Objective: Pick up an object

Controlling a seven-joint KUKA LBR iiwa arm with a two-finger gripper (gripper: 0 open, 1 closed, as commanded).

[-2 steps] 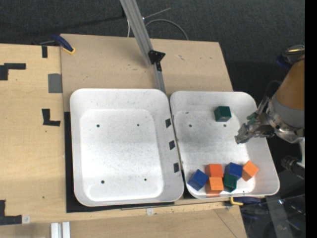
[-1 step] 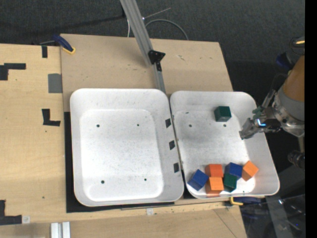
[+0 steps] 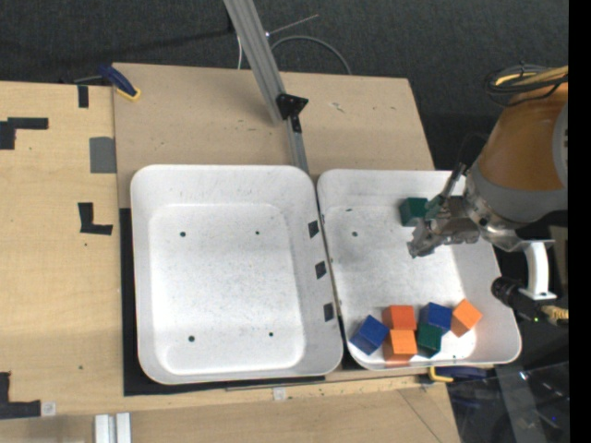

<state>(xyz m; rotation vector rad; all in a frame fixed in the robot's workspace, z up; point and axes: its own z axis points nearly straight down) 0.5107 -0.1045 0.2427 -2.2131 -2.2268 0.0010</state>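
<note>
The gripper (image 3: 427, 241) hangs over the right bin (image 3: 369, 201), just near of a lone green block (image 3: 412, 210) that lies toward the bin's far side; whether it grasps anything, or how wide it stands, cannot be told. At the bin's near edge sits a cluster: a blue block (image 3: 369, 333), two orange blocks (image 3: 401, 329), another blue block (image 3: 438, 316), a green one (image 3: 428, 339) and an orange one (image 3: 466, 315) at the right. The left bin (image 3: 148, 247) lies alongside.
</note>
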